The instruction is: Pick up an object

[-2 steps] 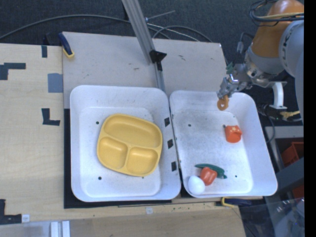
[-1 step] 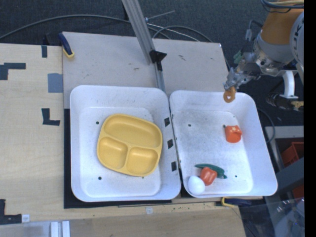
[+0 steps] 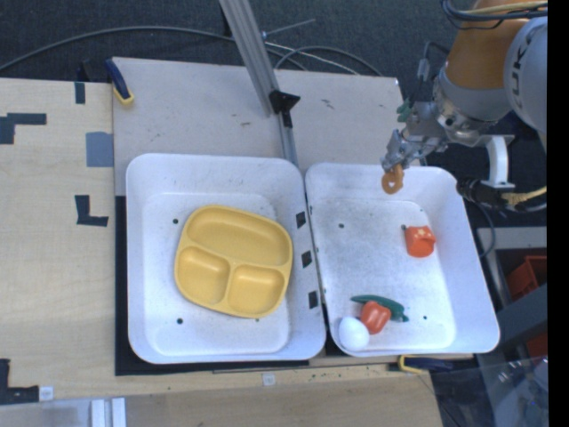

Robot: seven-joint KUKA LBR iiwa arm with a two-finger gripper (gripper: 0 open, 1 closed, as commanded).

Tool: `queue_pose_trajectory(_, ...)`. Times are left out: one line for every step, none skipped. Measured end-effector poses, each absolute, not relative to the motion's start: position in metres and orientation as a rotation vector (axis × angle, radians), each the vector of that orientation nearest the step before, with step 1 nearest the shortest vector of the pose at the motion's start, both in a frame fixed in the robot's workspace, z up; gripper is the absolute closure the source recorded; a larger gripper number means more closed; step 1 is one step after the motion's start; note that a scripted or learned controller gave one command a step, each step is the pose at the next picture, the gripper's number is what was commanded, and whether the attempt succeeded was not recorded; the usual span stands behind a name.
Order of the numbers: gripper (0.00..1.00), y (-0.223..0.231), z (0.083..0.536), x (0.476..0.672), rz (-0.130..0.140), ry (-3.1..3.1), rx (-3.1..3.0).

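Gripping a small orange ring [image 3: 391, 181], end effector [image 3: 394, 169] above right bin [image 3: 444, 185] far rim, yellow tray [image 3: 233, 261] in left bin [image 3: 142, 238]

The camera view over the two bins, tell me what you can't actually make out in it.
- Gripper: too small and dark to tell how it meets the small orange-brown object hanging just below it.
- That object's identity: too small to name.
- White ball: tucked against the right bin corner, its lower side hidden by the rim.
- Arm: cut off by the top and right edges.
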State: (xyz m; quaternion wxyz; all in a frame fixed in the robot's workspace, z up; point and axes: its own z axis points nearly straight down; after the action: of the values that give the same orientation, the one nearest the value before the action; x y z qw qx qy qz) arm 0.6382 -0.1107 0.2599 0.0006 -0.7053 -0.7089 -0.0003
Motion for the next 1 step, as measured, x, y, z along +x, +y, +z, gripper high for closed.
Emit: queue_pose_trajectory(1.00, -0.0619, 0.2441, 0.6131, 0.003, -2.225, -2.213)
